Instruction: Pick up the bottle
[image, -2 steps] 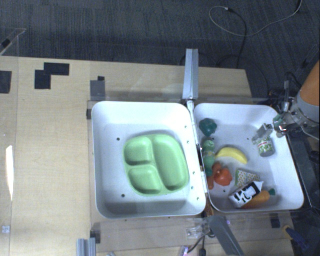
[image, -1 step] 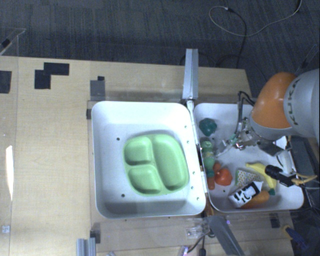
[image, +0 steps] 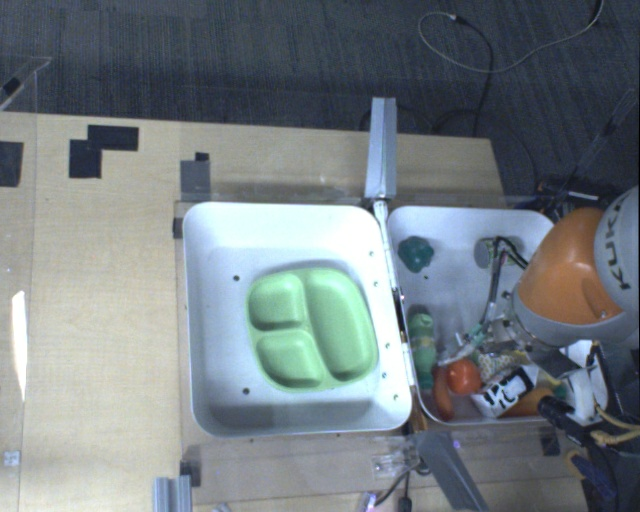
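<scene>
In the right bin (image: 455, 232), a small green bottle (image: 422, 336) with a yellowish label lies along the left wall. A white-and-black bottle-like item (image: 505, 390) lies near the front edge. My gripper (image: 488, 343) hangs low over the clutter at the front of this bin, between the two items and right of the green bottle. The arm's orange band (image: 568, 268) and grey wrist cover the bin's right side. I see nothing clearly held in the gripper.
A red tomato-like ball (image: 462, 377) and an orange piece (image: 441, 402) lie just in front of the gripper. A teal object (image: 416, 252) sits at the back left of the right bin. The left bin (image: 215, 300) holds a green divided plate (image: 312, 327).
</scene>
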